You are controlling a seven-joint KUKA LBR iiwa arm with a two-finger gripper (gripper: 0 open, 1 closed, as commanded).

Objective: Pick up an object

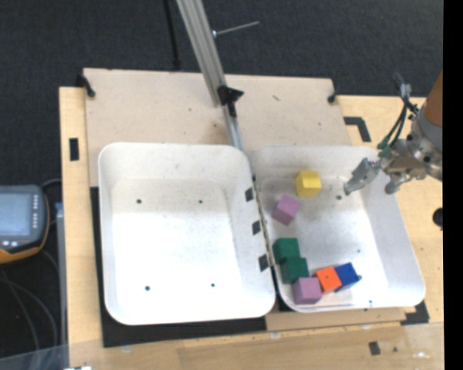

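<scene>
Surface (162,102): pale wooden board carrying two shallow white bins side by side.

Right bin (397,241), lower part of frame, nearest items first:
- Purple cube (307,289), at the bin's lower edge, left of centre.
- Orange block (329,278), touching the purple cube on its right.
- Blue block (347,274), touching the orange block's right side.
- Two green cubes (290,258), stacked or abutting just above the purple cube, close to the bin's left wall.
- Second purple cube (286,208), tilted, mid-left of the bin, apart from the green pair.
- Yellow cube (309,183), just above and right of that purple cube, toward the bin's upper edge.

Left bin (119,168): centre-left of frame, dark specks on its floor.

Hand (363,177): at the right bin's upper right, right of the yellow cube and clear of it; nothing between its fingers. Whether they are spread or closed cannot be told.

Metal rail (204,48): slants from the top of frame down to the gap between bins.

Grey device (11,218): far left edge, off the surface.
</scene>
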